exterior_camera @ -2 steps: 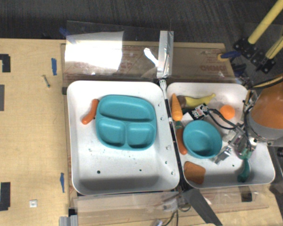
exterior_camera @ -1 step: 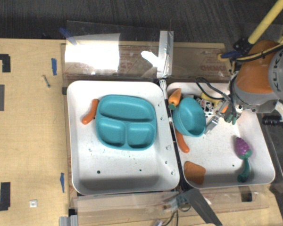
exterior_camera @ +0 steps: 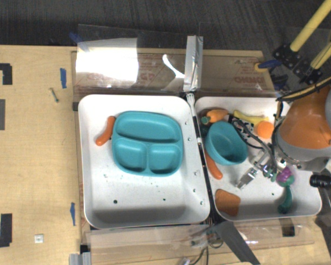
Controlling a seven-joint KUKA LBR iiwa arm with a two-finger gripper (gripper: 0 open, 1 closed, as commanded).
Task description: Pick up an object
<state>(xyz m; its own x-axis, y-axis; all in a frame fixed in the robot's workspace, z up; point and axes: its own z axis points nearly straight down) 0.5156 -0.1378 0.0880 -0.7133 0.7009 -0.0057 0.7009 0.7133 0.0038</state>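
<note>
Over the right bin (exterior_camera: 314,203), the end effector (exterior_camera: 247,176) (grip state unclear) may snag the crowding teal bowl (exterior_camera: 226,143).

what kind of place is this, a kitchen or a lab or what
Most likely a robotics lab bench for grasping trials, not a kitchen. Two shallow white plastic bins sit side by side holding toy items, such as a teal divided plastic plate, and a grey arm with an orange band reaches in.

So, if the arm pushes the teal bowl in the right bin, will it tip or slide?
The teal bowl lies tilted on its side, so a push would probably rock or roll it rather than slide it. It looks like smooth, rigid plastic, so likely light and slippery. The orange carrot beside it may block movement.
</note>
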